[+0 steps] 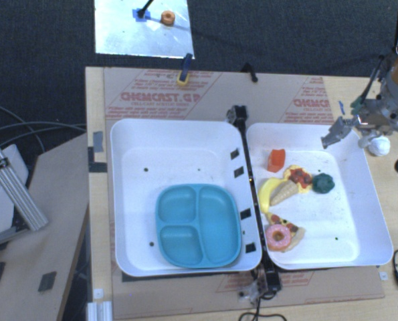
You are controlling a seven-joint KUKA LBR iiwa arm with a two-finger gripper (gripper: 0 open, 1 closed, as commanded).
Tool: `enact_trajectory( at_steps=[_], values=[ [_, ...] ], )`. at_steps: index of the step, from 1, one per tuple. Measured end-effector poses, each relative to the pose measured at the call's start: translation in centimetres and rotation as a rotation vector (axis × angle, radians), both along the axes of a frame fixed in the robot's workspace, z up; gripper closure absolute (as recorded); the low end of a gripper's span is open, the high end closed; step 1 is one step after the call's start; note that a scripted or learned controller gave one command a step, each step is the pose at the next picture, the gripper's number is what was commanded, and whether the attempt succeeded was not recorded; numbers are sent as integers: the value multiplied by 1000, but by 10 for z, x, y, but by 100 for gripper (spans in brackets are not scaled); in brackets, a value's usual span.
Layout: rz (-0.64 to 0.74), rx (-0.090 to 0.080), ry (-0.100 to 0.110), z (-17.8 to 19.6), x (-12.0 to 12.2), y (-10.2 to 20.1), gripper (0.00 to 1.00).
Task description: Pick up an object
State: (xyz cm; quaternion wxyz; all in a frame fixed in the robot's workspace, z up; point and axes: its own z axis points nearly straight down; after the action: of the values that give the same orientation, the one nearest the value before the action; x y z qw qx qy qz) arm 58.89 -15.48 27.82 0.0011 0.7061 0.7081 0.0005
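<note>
Gripper (pixel 335 134) at the right of the frame, over the top edge of the right bin (pixel 369 199); cannot tell its state, nothing seen in it. In that bin: orange block (pixel 276 160), banana (pixel 279 192), pizza slice (pixel 299 176), green lump (pixel 323 183), pink donut (pixel 277 235). Blue tray (pixel 199 225) in the left bin (pixel 138 152).

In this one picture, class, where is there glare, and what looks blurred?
Camera view: glare washes out the shiny silver sheet at the top; the grey two-finger gripper at the right bin's white rim looks soft; the small toy foods lack fine detail.
</note>
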Motion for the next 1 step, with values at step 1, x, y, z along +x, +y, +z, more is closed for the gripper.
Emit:
enact_trajectory(
  at_steps=[1],
  values=[
    [0,5,11,-48,-75,48,0]
  ],
)
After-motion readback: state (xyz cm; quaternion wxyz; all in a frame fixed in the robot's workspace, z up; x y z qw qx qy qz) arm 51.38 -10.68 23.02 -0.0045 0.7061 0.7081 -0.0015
